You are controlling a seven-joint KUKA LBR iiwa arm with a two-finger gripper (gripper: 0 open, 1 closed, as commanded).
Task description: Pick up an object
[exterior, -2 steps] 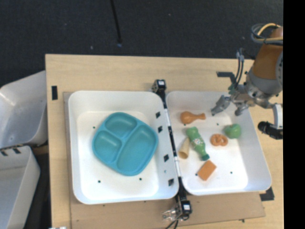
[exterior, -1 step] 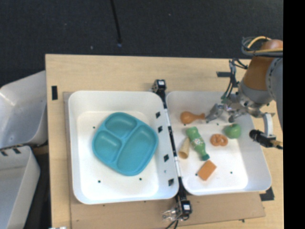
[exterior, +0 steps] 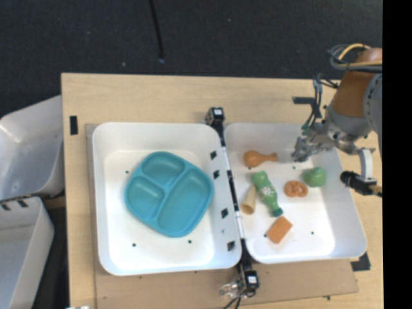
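Two white bins [exterior: 103, 172] on wooden bench [exterior: 161, 98], dark floor [exterior: 96, 24]; pincer [exterior: 302, 148] state unclear.

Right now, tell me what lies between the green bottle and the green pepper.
The pretzel lies between the green bottle and the green pepper, seen in the camera view.

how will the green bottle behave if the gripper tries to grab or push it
The green bottle lies on its side in the right bin, so a push would likely roll or spin it. It looks like a small plastic toy, probably light and stiff. Its rounded, smooth body might slip between fingers. The cone beside it could get nudged.
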